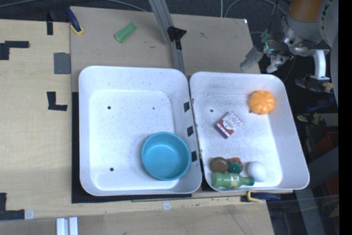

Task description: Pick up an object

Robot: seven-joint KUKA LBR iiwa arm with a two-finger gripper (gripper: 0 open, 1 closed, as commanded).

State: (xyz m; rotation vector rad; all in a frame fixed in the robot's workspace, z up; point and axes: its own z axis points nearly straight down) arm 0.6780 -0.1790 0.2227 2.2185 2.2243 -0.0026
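The right bin [286, 135] holds an orange pumpkin-shaped toy [261, 102] near its far right corner and a small red and white box [229, 124] in the middle. At its near edge lie a green bottle [231, 180], a white ball [256, 171], a brown piece [219, 164] and a small orange and green piece [235, 164]. A blue bowl [165, 156] sits in the left bin [110, 118]. My gripper [262, 61] hangs above the bench just beyond the right bin's far rim, open, with nothing between its fingers.
A slanted metal pole [159, 3] runs from the top down to the gap between the bins. A green block [125, 32] and a blue and yellow clamp [74, 22] lie on the bench behind the left bin. Cables trail across the dark floor at the back.
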